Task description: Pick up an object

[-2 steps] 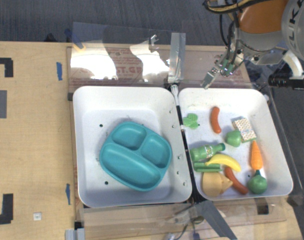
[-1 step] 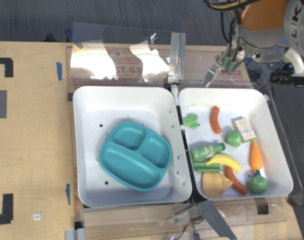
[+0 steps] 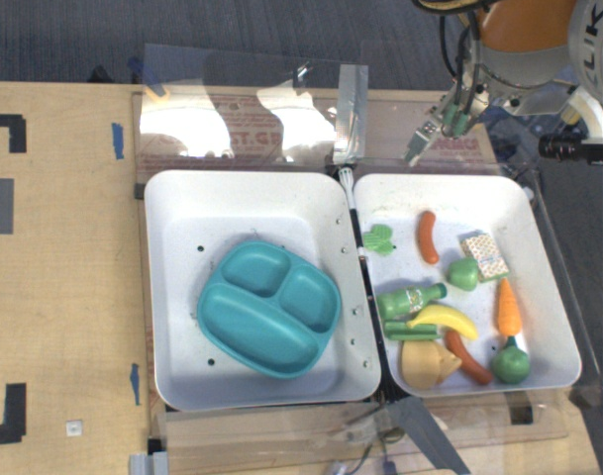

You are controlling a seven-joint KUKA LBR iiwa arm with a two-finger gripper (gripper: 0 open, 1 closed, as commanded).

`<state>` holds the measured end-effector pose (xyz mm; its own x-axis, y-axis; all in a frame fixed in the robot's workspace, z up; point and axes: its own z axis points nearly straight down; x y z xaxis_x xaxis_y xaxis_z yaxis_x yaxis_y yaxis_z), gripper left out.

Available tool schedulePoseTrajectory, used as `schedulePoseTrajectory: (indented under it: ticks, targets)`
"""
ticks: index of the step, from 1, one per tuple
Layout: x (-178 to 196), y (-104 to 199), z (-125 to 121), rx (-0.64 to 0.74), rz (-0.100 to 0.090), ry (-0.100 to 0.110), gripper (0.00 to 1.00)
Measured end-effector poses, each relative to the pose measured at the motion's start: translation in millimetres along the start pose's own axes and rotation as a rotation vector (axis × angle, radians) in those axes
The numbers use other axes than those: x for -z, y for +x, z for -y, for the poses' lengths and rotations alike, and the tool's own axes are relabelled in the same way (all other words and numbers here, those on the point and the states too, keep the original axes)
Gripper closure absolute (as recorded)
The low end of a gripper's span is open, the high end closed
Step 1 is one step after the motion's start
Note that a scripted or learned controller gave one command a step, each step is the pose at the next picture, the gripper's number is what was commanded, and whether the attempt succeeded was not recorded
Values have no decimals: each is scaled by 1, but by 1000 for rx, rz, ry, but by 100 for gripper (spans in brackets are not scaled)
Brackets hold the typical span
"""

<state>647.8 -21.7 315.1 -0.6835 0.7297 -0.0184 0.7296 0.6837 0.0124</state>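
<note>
Since the food toys are crowded in the right bin (image 3: 553, 295), I keep the gripper (image 3: 432, 135) parked above its upper edge, clear of them and holding nothing. The sausage (image 3: 427, 237) lies apart, easiest to reach. The teal tray (image 3: 269, 308) sits in the left bin (image 3: 172, 216).

A teal divided plate (image 3: 269, 308) lies in a white bin (image 3: 172, 206); yellow banana (image 3: 443, 318), orange carrot (image 3: 507, 308), red sausage (image 3: 428, 237).
</note>
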Motion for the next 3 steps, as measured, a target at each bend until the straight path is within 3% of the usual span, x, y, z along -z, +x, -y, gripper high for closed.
schedulePoseTrajectory:
  ticks: [1, 2, 3]
  targets:
    - [63, 55, 34, -276, -12, 9, 100]
    - [-8, 34, 21, -309, -19, 22, 100]
    - [8, 33, 19, -305, -10, 11, 100]
